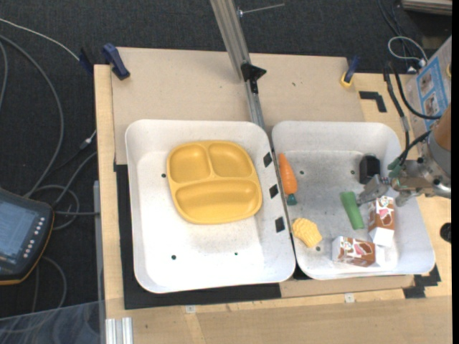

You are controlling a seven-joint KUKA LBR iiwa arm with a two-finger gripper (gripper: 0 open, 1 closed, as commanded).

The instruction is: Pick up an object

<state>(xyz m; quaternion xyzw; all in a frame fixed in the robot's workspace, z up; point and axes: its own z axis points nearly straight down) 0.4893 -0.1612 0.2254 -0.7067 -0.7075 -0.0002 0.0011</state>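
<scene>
My gripper [376, 190] hangs low over the right part of the right bin [323, 138], reaching in from the right edge. Just left of and below it lies a green stick-shaped object [351, 210]. A small brown and white carton [384, 216] lies directly under the gripper's near side. A second carton [356, 251] rests near the bin's front wall. An orange carrot [287, 175] lies along the bin's left wall, and a yellow corn piece [307, 231] sits below it. Nothing can be seen held in the gripper.
The left bin [143, 213] holds a yellow divided plate [213, 181] in its upper middle. A metal pole [229, 20] slants up from between the bins. Blue clamps [115, 59] sit at the bench's back corners.
</scene>
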